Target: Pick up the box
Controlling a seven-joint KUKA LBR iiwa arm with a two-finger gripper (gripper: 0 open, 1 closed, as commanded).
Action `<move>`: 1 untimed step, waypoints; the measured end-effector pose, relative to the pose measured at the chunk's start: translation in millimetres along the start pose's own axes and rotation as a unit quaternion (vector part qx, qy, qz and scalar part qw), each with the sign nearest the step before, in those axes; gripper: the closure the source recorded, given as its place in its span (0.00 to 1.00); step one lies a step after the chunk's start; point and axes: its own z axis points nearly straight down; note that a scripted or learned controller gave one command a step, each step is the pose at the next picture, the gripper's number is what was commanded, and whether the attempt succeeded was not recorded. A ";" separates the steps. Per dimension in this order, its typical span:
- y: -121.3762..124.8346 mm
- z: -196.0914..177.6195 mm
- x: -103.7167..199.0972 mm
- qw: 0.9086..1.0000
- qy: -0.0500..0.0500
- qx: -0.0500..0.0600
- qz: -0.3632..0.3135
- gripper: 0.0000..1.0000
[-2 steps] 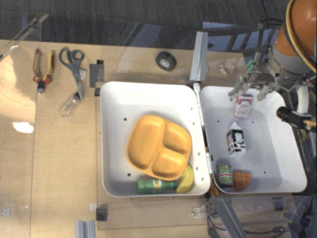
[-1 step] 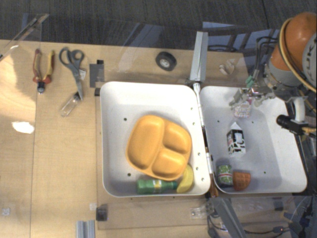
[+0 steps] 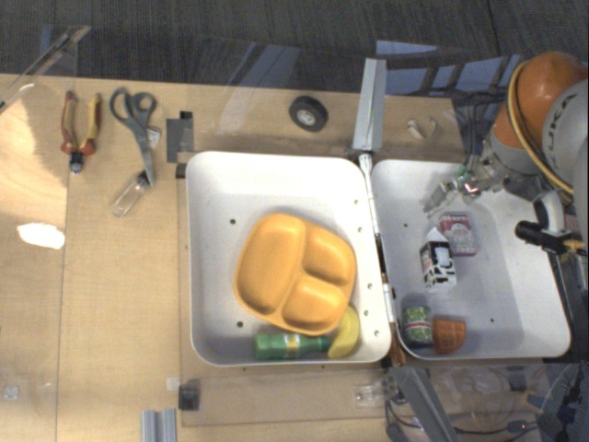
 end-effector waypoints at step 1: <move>-39.9 0.2 38.3 1.000 -0.002 -0.005 0.012 0.00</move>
